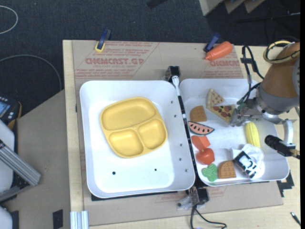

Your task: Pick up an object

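Gripper [237, 116] low in right bin [274, 173], at 9 o'clock edge of arm; jaws' state cannot tell. Toy pizza slice [217, 102] touching gripper at its 10 o'clock. Corn cob [252, 133] at 5 o'clock, just beside. Yellow divided plate [133, 126] in left bin [95, 142].

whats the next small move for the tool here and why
Probably a short drop straight down, then close. The tool sits low in the right bin, at the right edge of the pizza slice, with the corn cob just beside it. Nothing is seen held in it yet, so the pick remains undone.
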`<action>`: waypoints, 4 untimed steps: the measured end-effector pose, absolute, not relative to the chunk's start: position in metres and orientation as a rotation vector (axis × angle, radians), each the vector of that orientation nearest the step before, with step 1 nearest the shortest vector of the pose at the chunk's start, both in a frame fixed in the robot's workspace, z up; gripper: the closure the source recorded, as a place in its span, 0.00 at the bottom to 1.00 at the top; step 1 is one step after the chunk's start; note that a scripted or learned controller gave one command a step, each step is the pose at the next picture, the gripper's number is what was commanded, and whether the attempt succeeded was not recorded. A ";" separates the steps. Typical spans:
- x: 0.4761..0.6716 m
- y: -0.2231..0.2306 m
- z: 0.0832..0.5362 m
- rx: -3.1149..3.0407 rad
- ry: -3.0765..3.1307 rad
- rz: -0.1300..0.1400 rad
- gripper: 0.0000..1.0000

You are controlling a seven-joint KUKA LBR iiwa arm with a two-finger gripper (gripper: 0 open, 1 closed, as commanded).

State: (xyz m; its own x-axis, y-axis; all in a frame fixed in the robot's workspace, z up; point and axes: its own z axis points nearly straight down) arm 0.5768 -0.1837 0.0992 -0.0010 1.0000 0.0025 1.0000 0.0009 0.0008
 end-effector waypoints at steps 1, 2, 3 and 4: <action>0.587 -0.189 0.151 -2.226 -2.228 -0.005 1.00; 0.587 -0.179 0.206 -2.224 -2.229 -0.006 1.00; 0.588 -0.179 0.227 -2.224 -2.227 -0.004 1.00; 0.577 -0.123 0.220 -2.213 -2.224 0.000 1.00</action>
State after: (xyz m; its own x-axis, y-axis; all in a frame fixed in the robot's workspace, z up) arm 0.5771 -0.1231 0.2203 -0.0051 1.0000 0.0031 1.0000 0.0051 -0.0030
